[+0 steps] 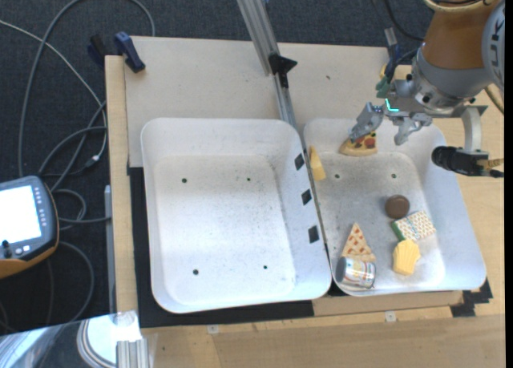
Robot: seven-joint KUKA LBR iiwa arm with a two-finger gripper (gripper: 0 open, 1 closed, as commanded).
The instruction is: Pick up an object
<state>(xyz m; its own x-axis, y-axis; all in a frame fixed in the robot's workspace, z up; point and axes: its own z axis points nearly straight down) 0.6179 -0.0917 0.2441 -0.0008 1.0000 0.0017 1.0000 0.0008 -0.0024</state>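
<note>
two shallow white bins sat side by side on the bench. the left bin was speckled with dark flecks. the right bin held the lot: a yellow block leaning at the divider wall, a brown round piece mid-bin, a patterned packet just beside it, a yellow corn-like toy below that, a toy pizza slice touching a small metal can lying on its side at the near edge.

a second pizza slice (tan crust, red dots on yellow) lay at the far rim of the right bin. the gripper hung over it with fingers spread apart, the left finger touching or just above the slice; nothing was clamped between them.
</note>
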